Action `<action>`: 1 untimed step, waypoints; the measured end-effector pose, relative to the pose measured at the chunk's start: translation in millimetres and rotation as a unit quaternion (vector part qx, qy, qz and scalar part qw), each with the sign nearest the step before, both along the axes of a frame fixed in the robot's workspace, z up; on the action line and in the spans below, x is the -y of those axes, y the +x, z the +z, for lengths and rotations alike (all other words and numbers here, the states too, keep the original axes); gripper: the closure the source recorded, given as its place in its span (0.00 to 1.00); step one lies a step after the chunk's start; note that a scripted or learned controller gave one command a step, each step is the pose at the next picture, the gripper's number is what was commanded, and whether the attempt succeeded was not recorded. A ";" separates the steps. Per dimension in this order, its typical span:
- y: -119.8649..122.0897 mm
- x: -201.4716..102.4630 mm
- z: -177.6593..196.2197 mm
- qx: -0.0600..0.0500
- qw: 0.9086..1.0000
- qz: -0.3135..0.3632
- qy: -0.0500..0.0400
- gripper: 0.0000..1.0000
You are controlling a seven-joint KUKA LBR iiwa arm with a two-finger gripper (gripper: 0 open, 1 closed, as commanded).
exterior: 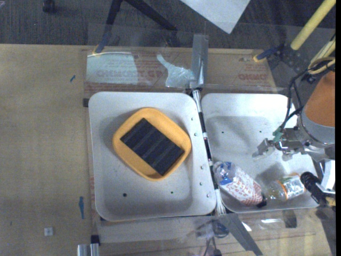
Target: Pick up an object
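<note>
In the left bin [106, 196] lies a yellow-orange rounded tray [123, 159] with a black ribbed panel on top, tilted diagonally. The right bin [240, 111] holds a crumpled red-and-white packet [242, 186] at its front left. A small clear bottle with an orange label [287, 188] lies at the bin's front right. My gripper [273, 147] hangs over the right side of the right bin, above and behind the bottle and apart from both items. The orange band of the arm [322, 108] sits just above it at the right edge.
A metal divider [200, 63] and clear taped sheeting [138, 71] stand behind the bins. An office chair base [117, 4] and a white sheet [213, 1] are on the floor beyond. Bare wooden bench [42, 143] extends to the left.
</note>
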State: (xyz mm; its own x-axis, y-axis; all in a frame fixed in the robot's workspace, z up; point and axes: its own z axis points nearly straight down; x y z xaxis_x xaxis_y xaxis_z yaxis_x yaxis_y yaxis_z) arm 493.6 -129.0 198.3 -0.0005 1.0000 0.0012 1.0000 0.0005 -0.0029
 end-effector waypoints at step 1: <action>-14.7 61.4 -64.7 0.001 0.999 0.033 0.000 0.00</action>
State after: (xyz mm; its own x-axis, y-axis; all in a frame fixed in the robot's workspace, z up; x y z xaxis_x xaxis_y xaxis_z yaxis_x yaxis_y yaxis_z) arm 478.9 -190.4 133.7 -0.0669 0.9978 0.0006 0.9978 0.0669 -0.0010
